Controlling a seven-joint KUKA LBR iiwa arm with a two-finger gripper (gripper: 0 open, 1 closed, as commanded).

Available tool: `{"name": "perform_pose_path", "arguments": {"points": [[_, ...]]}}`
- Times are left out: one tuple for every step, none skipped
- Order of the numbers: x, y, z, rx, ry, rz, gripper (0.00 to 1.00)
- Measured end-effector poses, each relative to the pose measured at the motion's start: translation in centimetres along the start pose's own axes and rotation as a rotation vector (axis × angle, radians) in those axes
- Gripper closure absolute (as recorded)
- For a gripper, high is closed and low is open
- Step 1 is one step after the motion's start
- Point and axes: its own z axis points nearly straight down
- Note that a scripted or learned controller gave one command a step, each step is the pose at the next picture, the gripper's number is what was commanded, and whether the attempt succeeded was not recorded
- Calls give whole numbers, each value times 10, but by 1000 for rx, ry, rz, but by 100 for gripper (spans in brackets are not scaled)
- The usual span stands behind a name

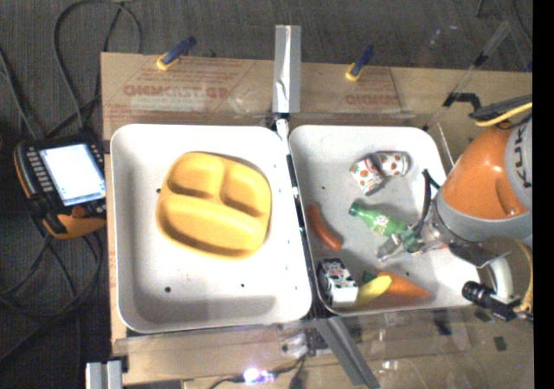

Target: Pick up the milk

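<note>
Two white bins; boxy milk carton point(336, 281) in right bin's point(342, 146) corner; claw point(396, 245) state unclear.

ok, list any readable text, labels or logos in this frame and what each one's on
"KU": black letters on the orange band of the grey arm, cut off at the frame edge.
Red print on the brown cardboard sheet behind the bins: too blurred to read.
Lit screen of the black and orange handheld pendant: content too small to read.
Small white carton with dark print, green bottle with white label, white and red crumpled pack: markings too small to read.
</note>
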Motion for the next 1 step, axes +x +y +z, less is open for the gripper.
{"name": "perform_pose_path", "arguments": {"points": [[-18,34,-212,17,0,364,100]]}}
